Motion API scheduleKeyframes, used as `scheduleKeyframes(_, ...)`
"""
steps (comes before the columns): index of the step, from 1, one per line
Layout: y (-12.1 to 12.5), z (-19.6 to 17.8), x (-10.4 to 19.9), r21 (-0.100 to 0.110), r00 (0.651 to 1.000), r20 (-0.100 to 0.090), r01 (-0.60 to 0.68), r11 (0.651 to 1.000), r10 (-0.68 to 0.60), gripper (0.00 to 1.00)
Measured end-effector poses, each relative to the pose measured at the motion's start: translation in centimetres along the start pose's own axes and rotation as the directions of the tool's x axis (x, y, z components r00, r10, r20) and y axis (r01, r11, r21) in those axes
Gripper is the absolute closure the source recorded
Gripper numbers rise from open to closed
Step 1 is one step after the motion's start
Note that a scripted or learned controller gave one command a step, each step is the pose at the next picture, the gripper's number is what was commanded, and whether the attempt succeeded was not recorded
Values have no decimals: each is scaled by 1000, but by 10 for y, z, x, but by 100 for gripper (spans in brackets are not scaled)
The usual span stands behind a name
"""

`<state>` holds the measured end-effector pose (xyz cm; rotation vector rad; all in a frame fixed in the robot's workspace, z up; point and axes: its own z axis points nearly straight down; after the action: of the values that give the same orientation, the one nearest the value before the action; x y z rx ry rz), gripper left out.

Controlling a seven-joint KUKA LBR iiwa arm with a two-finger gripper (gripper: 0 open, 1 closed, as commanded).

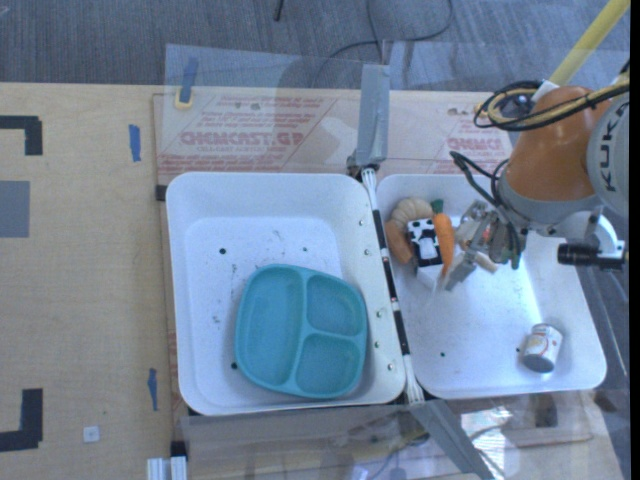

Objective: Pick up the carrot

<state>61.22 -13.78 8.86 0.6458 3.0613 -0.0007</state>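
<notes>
camera view: tapered orange carrot (pixel 445 240)

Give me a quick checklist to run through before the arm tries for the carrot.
1. Orange carrot located in the right white bin: ok.
2. End effector close beside the carrot: ok.
3. Carrot between the end effector's tips: cannot tell.
4. Space around the carrot: not ok, a white and black toy and a tan bread-like piece crowd its left.
5. Small can out of the way: ok.
6. Teal divided plate in the left bin, away: ok.
</notes>
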Motion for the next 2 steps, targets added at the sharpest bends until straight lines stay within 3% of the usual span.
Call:
scheduleKeyframes(1,20,1,-42,-5,854,-1,521,854,-521,0)
scheduleKeyframes(2,17,-13,-47,-4,859,14,511,859,-511,100)
